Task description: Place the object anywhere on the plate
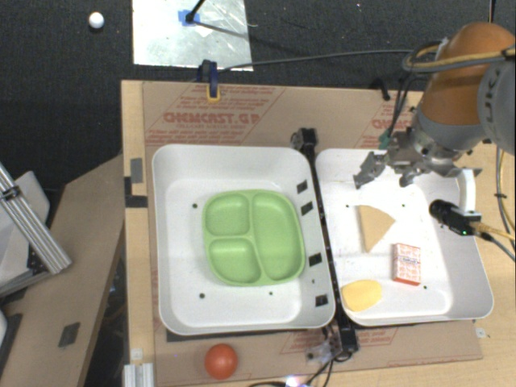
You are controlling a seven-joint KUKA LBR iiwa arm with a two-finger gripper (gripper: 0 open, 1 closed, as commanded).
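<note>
A green three-compartment plate (253, 237) lies in the middle of the left white bin (181, 184). In the right bin (476, 297) lie a tan wedge-shaped piece (375, 225), a small red and white box (406, 263) and a yellow oval object (362, 294). My gripper (389, 170) hangs over the far part of the right bin, just above and behind the tan wedge. Nothing shows between its fingers.
The arm's grey body and orange band (468, 63) fill the upper right. A red ball (221, 360) rests on the bench in front of the left bin. A black clip strip (314, 216) runs between the bins. A metal rail (32, 232) sits at the left.
</note>
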